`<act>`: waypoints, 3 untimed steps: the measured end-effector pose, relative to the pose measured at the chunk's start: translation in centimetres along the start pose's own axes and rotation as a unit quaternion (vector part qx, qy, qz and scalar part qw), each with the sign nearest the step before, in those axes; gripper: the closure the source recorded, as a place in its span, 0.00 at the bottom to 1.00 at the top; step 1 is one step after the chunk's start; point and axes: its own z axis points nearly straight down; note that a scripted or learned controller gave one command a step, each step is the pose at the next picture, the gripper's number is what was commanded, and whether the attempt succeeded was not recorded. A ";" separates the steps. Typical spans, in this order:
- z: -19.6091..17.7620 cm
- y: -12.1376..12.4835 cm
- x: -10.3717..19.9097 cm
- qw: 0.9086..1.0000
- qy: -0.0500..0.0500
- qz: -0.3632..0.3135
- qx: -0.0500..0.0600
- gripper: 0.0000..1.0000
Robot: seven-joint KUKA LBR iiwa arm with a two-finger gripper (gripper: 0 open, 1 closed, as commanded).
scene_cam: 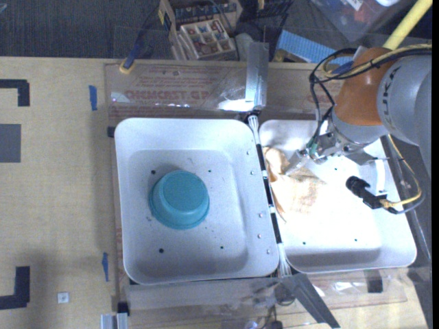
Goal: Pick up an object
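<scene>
The blue bowl (180, 199) sits near the middle of the left bin (130, 142). In the right bin (394, 252), a pale crumpled thing (296, 187) lies just near-left of the gripper (312, 151). Whether its fingers are parted or closed, I cannot tell.

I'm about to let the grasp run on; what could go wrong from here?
1. The gripper sits over a crumpled tan cloth-like item near the right white bin's left wall; fingers could scrape the wall.
2. Soft material may slip out.
3. The teal round bowl lies in the other bin, far off.
</scene>
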 end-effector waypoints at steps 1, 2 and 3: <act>-0.1 -3.2 2.4 0.997 -0.001 -0.073 -0.002 0.00; -1.0 -3.1 2.3 0.997 0.000 -0.071 -0.003 1.00; -9.5 3.1 8.1 0.996 0.001 -0.085 0.003 1.00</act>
